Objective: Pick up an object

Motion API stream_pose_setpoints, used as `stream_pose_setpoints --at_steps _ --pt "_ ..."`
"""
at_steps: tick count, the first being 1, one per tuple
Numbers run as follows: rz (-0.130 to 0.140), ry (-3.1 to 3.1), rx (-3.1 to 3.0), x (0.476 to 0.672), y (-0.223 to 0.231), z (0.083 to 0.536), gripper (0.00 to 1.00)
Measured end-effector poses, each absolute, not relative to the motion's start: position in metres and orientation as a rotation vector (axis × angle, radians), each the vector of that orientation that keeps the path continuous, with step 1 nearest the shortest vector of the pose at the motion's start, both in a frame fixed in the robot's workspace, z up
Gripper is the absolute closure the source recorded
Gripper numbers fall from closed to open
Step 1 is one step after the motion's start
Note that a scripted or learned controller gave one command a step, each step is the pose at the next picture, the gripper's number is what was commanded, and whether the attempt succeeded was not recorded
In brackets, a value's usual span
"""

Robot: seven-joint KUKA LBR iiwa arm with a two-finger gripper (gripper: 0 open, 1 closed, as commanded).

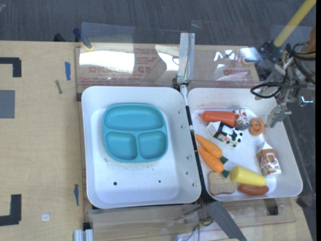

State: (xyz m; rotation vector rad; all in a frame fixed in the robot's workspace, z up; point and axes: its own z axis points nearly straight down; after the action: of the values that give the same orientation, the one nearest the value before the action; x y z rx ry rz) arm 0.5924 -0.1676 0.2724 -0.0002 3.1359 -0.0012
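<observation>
The right bin (pixel 293 169) holds several toy foods. An orange carrot (pixel 218 117) lies at the back beside a red and white can (pixel 242 117) and an orange ring (pixel 256 126). A black and white cow (pixel 228 133) sits in the middle, with two carrots (pixel 210 152) to its left. A brown packet (pixel 269 162), a yellow piece (pixel 247 175), a red sausage (pixel 254 189) and a bread slice (pixel 220 184) lie toward the front. My gripper (pixel 277 116) hangs over the bin's back right corner, just right of the ring, with nothing seen in it.
The left bin (pixel 93 149) holds a blue divided plate (pixel 134 132). A clear wall with a metal post (pixel 186 59) stands behind both bins. Black cables (pixel 268 87) loop off the arm at the right.
</observation>
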Motion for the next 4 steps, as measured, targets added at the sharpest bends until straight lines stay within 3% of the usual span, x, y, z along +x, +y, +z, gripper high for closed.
stream_pose_setpoints --at_steps 1,2,4 --pt "0.005 3.147 -0.070 0.643 -0.158 0.171 0.00" --pt "-0.003 3.130 0.001 0.630 -0.218 0.096 0.00" --pt "-0.002 3.099 0.440 0.527 -0.223 0.089 0.00"
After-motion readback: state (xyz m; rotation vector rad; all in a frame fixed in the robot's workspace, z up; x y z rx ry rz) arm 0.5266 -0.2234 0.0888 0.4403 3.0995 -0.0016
